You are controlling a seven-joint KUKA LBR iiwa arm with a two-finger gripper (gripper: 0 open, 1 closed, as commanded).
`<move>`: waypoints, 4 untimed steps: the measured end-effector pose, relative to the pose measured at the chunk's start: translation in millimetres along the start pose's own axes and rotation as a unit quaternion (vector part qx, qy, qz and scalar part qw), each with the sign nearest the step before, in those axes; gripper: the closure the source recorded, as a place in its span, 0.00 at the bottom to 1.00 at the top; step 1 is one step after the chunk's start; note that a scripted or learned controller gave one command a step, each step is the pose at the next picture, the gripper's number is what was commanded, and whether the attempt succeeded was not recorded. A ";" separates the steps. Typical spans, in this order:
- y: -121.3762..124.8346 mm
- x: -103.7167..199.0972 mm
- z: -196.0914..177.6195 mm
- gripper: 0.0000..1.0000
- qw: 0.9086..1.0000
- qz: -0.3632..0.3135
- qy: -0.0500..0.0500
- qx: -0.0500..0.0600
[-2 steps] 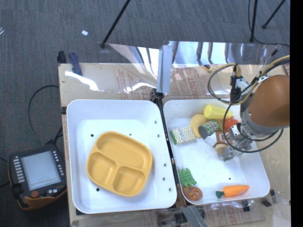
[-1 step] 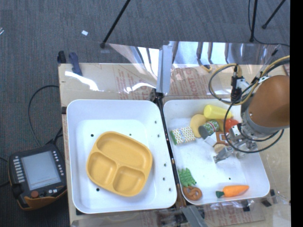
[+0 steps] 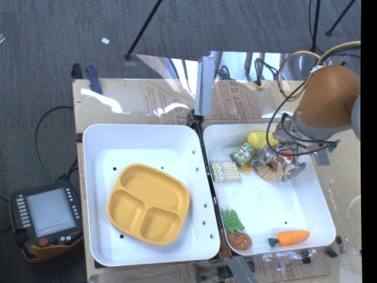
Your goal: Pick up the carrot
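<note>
We are still at the approach step: the carrot [image 3: 289,237] lies untouched on the floor of the right bin [image 3: 306,208], close to its near rim and toward the near right corner, with its green top pointing left. Our gripper [image 3: 281,165] is well apart from it, low over the far part of the same bin, in among a cluster of toy foods: a yellow lemon-like piece [image 3: 259,138], a small green-labelled can [image 3: 242,154] and a flat tan piece [image 3: 266,171] right beneath it. We cannot tell whether the gripper is spread or pressed together, since wrist hardware and clutter blur it, and we see nothing clearly held.

The arm [image 3: 327,96] reaches in from the right, its orange band topmost and the wrist pointing steeply down into the bin.

As we judge it, the next move calls for lifting clear of the clutter, travelling toward the near rim, lining up across the carrot's narrow width and descending. A pretzel [image 3: 240,240] and a green leafy toy [image 3: 232,220] sit to its left, near but not touching. The left bin [image 3: 100,143] holds a yellow divided plate [image 3: 148,203].
</note>
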State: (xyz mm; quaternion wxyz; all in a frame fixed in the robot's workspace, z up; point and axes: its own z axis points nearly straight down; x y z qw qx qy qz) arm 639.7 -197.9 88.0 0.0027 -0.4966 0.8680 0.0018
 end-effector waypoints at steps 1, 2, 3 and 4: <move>-10.2 5.5 -0.2 0.00 0.990 0.141 -0.002 -0.001; -13.2 10.2 -93.1 0.00 0.970 0.243 -0.001 0.005; 50.8 36.8 3.0 0.00 0.931 0.366 0.003 -0.002; 106.1 3.9 0.9 0.00 0.890 0.457 0.003 0.001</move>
